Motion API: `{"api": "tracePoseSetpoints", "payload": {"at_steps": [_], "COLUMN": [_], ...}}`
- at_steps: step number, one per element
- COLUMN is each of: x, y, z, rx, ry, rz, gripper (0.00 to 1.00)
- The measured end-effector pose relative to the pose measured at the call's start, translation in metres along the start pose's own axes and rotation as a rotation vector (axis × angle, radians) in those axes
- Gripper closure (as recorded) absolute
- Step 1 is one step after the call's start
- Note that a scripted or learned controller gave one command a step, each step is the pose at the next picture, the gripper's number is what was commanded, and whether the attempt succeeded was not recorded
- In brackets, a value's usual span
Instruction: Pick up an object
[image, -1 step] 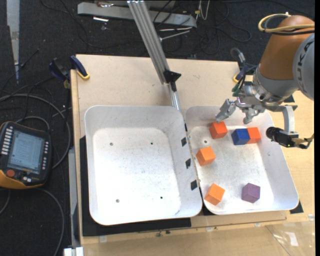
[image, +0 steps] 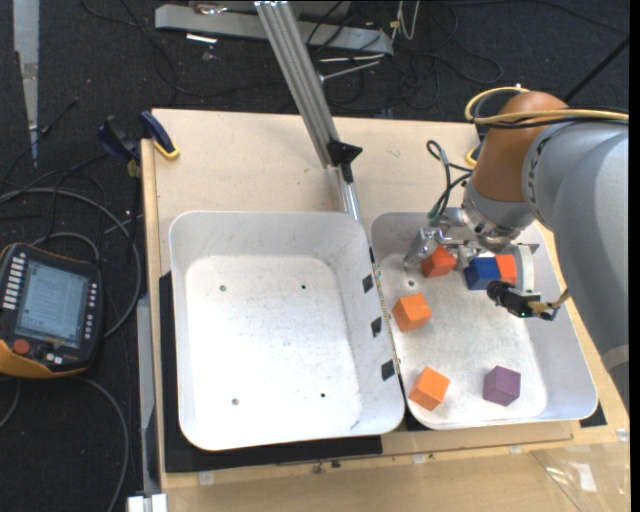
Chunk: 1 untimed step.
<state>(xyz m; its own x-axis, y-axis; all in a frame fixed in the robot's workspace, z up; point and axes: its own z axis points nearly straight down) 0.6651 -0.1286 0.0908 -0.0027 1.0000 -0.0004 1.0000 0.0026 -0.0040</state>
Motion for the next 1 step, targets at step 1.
{"api": "tracePoseSetpoints", "payload": {"at_steps": [1], "x": [0.0001], "y": [0.0013], "z": [-0.0155], "rx": [-0.006], "ry": [-0.002], "rz": [-0.001], "gripper": [1.00]}}
